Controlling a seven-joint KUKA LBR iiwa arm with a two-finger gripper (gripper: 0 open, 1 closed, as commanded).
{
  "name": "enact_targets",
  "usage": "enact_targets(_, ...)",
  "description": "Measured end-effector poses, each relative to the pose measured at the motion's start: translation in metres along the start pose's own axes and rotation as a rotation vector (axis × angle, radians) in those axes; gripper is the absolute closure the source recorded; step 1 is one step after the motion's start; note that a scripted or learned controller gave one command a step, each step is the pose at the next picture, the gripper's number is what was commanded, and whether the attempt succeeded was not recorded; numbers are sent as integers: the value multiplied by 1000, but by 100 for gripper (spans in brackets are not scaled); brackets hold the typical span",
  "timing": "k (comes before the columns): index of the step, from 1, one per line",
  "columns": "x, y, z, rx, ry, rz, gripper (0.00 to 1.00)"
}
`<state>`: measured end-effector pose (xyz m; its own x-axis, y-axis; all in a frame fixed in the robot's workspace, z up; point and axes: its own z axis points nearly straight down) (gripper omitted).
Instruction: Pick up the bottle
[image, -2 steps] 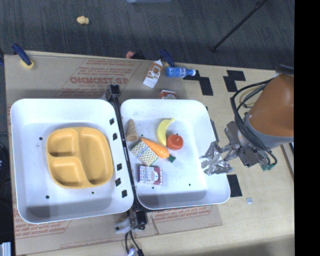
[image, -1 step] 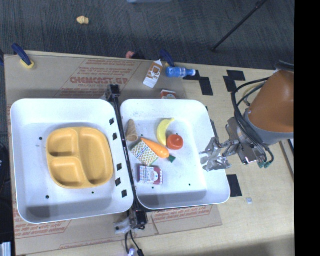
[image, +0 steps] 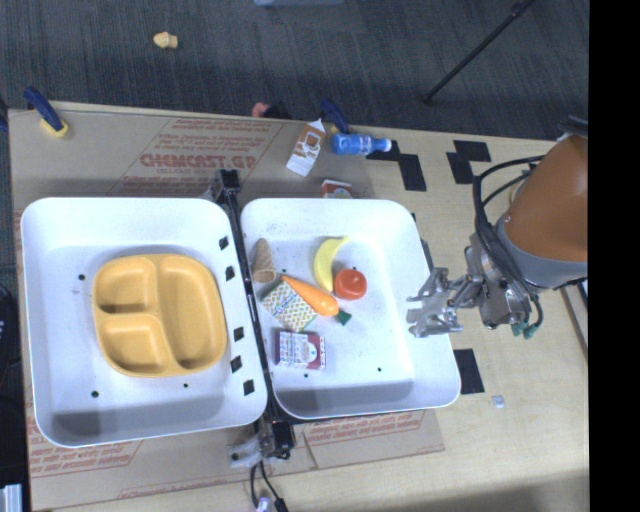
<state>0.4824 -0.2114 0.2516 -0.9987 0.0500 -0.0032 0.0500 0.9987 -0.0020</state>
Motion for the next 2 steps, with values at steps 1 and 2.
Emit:
enact_targets(1,5,0,-11,0,0,406,100)
enact_targets(2,6,0,1,0,6,725,100)
